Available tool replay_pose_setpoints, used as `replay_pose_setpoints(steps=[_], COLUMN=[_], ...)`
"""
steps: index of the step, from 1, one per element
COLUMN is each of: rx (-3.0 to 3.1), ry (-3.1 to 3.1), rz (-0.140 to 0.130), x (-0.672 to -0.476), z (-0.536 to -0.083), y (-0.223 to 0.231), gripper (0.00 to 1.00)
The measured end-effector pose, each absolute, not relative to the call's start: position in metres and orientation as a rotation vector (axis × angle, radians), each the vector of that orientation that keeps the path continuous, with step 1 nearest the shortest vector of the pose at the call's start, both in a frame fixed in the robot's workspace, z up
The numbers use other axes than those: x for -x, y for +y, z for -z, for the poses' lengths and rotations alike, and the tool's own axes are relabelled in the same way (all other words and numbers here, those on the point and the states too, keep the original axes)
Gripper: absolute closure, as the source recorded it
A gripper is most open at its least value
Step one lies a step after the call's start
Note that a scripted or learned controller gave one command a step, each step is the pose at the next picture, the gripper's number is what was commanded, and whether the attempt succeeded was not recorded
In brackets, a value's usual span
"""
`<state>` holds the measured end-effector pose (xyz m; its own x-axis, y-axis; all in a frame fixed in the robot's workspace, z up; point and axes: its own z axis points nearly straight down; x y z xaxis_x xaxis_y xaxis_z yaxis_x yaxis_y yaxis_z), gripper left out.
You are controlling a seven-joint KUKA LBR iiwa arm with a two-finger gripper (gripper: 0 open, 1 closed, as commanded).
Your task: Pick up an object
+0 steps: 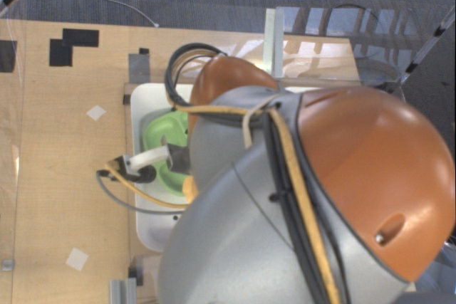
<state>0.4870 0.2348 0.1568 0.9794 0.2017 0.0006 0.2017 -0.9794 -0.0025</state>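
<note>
The green object (pixel 158 133), a curved, moulded-looking piece, lay in the white bin (pixel 148 228) near the wall on the view's left. The gripper (pixel 178 156) sat low and right against it, presumably brought down there to take it, though whether it was spread or clamped on the piece could not be told beneath the arm (pixel 285 224). With that wall just beside the object and bare bench (pixel 64 153) beyond it, sideways room looked scant, so the open way out seemed to be straight up.
</note>
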Motion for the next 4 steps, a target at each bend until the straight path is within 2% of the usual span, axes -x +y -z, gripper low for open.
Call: replay_pose_setpoints(steps=[1,2,3,4], rx=[3.117,3.129,2.993,3.080], ry=[-0.333,-0.348,-0.952,-0.624], rz=[0.016,-0.016,0.007,-0.003], x=[-0.488,-0.485,-0.491,-0.486], z=[-0.330,-0.196,-0.307,-0.243], y=[0.229,0.221,0.235,0.235], gripper=[1.00,1.00,1.00,1.00])
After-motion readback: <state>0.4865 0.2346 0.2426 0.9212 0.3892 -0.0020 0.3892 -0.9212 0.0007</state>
